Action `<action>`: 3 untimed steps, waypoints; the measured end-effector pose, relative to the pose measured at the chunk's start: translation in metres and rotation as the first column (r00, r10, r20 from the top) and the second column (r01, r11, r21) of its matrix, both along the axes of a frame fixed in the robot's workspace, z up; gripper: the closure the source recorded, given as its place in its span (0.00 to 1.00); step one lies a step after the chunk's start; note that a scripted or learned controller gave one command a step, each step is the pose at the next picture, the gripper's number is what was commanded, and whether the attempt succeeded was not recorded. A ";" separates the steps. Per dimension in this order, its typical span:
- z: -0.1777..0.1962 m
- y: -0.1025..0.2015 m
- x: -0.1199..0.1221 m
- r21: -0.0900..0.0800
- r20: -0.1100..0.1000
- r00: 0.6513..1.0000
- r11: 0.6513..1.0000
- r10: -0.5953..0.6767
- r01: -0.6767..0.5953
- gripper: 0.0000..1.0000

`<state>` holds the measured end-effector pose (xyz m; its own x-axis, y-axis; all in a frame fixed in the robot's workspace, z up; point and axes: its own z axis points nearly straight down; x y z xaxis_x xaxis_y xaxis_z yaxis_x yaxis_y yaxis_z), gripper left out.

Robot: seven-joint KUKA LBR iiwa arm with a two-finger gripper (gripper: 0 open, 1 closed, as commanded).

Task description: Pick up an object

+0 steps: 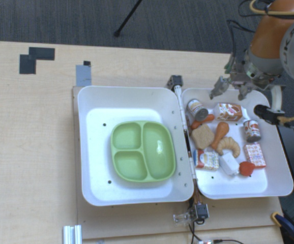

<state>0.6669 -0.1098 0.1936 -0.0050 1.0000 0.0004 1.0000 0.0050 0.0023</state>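
Bench bins: left bin (93, 136) holds green tray (143, 151); right bin (274, 179), toy food (223, 141).

The two white bins (86, 151) look like smooth, slightly glossy plastic, as does the pale green divided plate (143, 151). The bench (30, 136) has a matt, light wood finish. The small cans (196, 107) seem to be shiny metal, though they are too small to be sure.

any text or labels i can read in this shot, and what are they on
No text can be read here.
Can with red label: print too small and blurred.
Can near the divider: label blurred.
Red and white packet: markings unreadable.
White packet with red and blue: print blurred.
Wrapped item at the back: no legible text.
Green divided plate: no marks.
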 end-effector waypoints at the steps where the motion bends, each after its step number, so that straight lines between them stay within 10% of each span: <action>1: -0.081 -0.035 -0.019 -0.009 0.023 1.000 1.000 0.002 -0.002 0.00; 3: -0.104 -0.013 -0.067 -0.003 0.013 1.000 1.000 -0.004 0.004 0.00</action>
<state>0.6002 -0.1224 0.0898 -0.0014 1.0000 -0.0022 0.9999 0.0014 0.0149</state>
